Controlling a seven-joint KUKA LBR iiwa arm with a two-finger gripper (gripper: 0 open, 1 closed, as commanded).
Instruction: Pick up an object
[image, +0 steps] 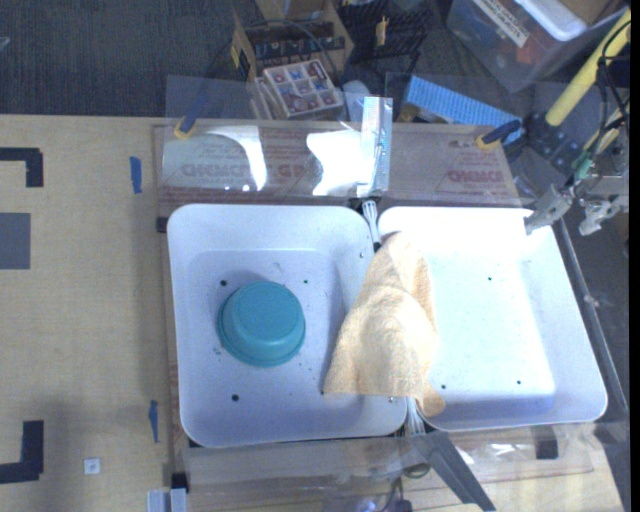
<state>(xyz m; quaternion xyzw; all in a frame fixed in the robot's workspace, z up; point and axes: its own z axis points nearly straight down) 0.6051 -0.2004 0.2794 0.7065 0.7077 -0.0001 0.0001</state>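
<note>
A teal bowl (262, 322) sits upside down in the left bin (200, 240), nearer its left wall. A yellow cloth (390, 330) drapes over the shared edge between the left bin and the right bin (560, 330), reaching toward their near corners. The claw's state cannot be told.

Two bins sit side by side on the tabletop (80, 300). A bowl (261, 322) lies upside down in the left bin (190, 240), toward its left half. A cloth (390, 325) drapes over the shared walls between the bins, resting partly in the left bin and partly in the right bin (560, 330).
</note>
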